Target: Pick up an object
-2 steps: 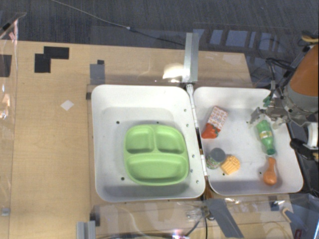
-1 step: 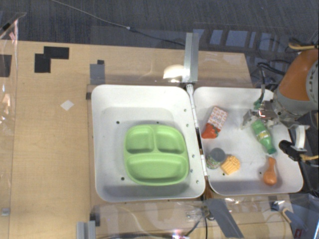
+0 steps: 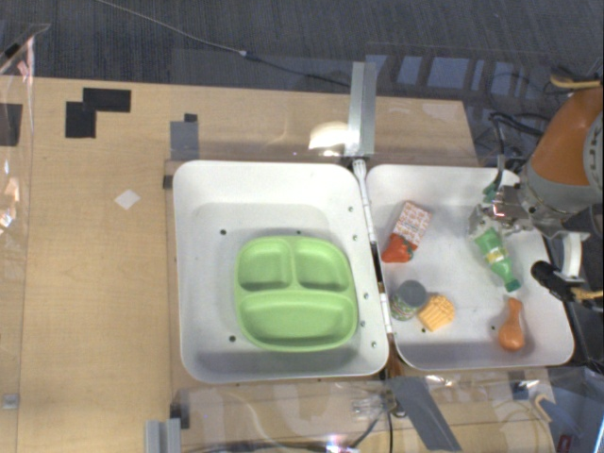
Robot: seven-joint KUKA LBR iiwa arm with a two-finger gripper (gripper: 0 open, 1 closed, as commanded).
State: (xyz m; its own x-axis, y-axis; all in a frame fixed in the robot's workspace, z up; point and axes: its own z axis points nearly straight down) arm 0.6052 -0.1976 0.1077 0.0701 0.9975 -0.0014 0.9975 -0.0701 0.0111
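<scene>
In the right bin (image 3: pixel 453 343) lie several small objects. A green bottle (image 3: pixel 497 258) lies by the right wall, its upper end just under my gripper (image 3: pixel 494 211), which hangs over the bin's upper right part. An orange drumstick-shaped toy (image 3: pixel 511 326) rests near the bin's lower right corner. A yellow waffle-like piece (image 3: pixel 436 312) and a grey can (image 3: pixel 409 298) sit side by side at the lower left. A white and red patterned packet (image 3: pixel 411 222) lies above a red piece (image 3: pixel 398 249) near the divider.
The left bin (image 3: pixel 203 253) holds a green divided plate (image 3: pixel 295 291). A metal post (image 3: pixel 362 111) stands behind the divider between the bins. The arm's orange band (image 3: pixel 569 149) and dark cables sit along the right bin's right edge.
</scene>
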